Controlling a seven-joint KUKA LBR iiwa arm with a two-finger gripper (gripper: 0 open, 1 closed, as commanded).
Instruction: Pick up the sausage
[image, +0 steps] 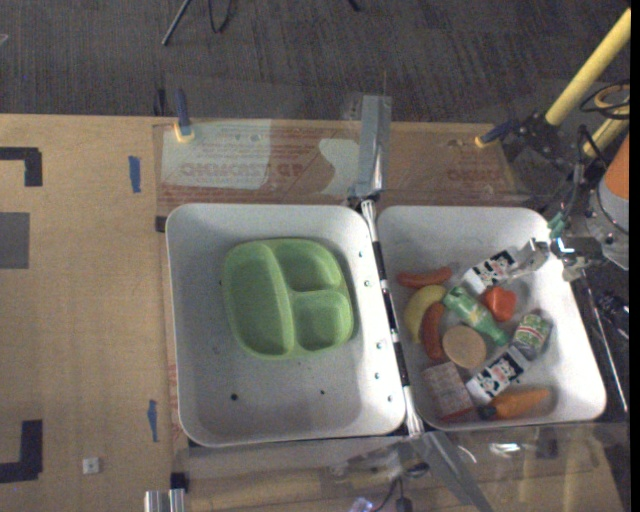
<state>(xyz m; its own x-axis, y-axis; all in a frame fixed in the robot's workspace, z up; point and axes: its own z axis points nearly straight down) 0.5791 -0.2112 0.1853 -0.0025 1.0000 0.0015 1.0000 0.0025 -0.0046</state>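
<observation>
Looks like the gripper (540, 252) is hovering at the right bin's (590, 400) far edge, can't tell its state, and it's needing to drop onto the sausage (432, 331).

Arm (622, 180): pale grey casing, orange band near the frame's right edge. Hand (548, 250): metallic silver-grey parts, small and angular, with dark fittings behind them. Thin dark cables run alongside the wrist. Finer detail too blurred to read.

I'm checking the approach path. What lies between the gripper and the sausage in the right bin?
In the camera view, a small cow-print carton lies between the gripper and the sausage, near the gripper.
</observation>
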